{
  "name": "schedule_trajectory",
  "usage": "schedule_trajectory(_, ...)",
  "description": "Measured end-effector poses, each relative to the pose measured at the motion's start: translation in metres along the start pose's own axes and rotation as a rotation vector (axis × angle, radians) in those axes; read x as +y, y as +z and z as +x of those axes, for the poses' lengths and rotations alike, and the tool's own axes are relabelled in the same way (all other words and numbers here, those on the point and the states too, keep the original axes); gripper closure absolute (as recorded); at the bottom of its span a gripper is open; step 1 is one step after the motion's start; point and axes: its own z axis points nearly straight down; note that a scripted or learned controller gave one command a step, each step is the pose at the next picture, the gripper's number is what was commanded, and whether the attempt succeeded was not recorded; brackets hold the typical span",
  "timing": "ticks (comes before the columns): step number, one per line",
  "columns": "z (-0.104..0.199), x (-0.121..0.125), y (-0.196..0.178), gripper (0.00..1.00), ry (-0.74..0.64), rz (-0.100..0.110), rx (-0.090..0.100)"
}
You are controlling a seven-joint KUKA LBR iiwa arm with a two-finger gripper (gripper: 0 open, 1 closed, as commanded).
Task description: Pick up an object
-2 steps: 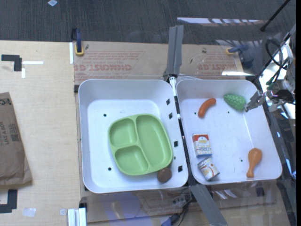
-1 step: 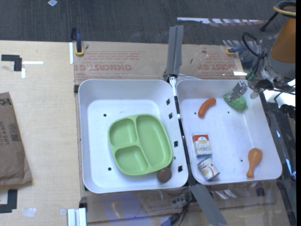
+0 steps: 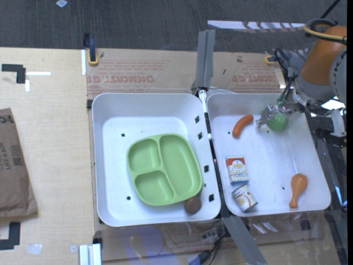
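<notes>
My gripper (image 3: pixel 267 118) reaches into the far part of the right bin (image 3: pixel 309 148), with the grey arm and its orange band (image 3: pixel 322 59) coming in from the upper right. A green round object (image 3: pixel 278 122) sits right against the gripper's tip, on its right side; I cannot tell whether it is gripped or just touching. An orange sausage-shaped object (image 3: pixel 241 125) lies a little to the gripper's left. Nearer the front of this bin lie a small red and white box (image 3: pixel 237 169), a small can (image 3: pixel 244 198) and a tan drumstick-shaped object (image 3: pixel 297 189).
The left bin (image 3: pixel 107 148) holds a green divided plate (image 3: pixel 164 169) and a small brown round object (image 3: pixel 192 205) at its front edge. A grey divider post (image 3: pixel 204 59) stands between the bins at the back. A brown paper bag (image 3: pixel 14 164) lies on the bench at far left.
</notes>
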Motion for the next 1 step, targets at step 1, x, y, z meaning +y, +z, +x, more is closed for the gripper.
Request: schedule_trajectory(1,-0.0056,-0.0011,-0.0111,1.0,0.001,-0.005,-0.013)
